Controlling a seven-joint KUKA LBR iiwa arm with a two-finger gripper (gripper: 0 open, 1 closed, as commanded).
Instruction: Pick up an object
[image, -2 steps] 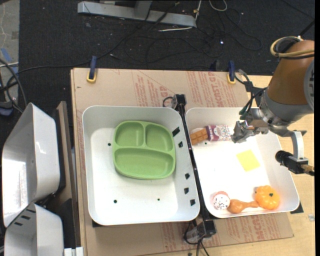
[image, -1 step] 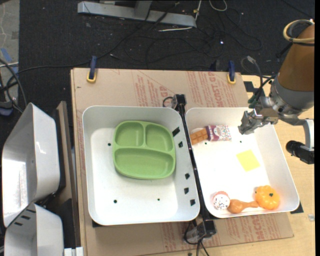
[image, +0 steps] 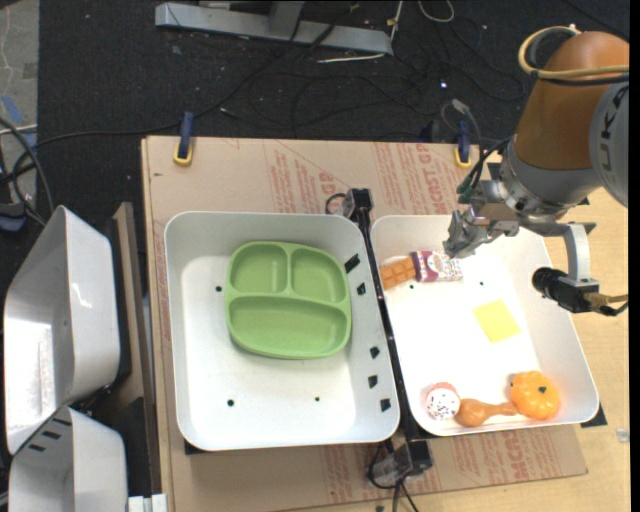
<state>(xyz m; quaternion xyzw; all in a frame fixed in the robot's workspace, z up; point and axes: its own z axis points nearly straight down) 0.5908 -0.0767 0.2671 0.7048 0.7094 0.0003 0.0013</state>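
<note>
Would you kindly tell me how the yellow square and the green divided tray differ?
The yellow square lies in the right bin; the green divided tray sits in the left bin. The square is far smaller than the tray. The square looks flat and plain, the tray has three compartments. Both lie flat, away from the gripper.

The grey arm (orange band above the wrist) reaches in from the right, its hand (image: 462, 240) angled downward.

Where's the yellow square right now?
The yellow square lies flat in the right bin, near its middle, below the hand and above the orange pumpkin toy.
</note>
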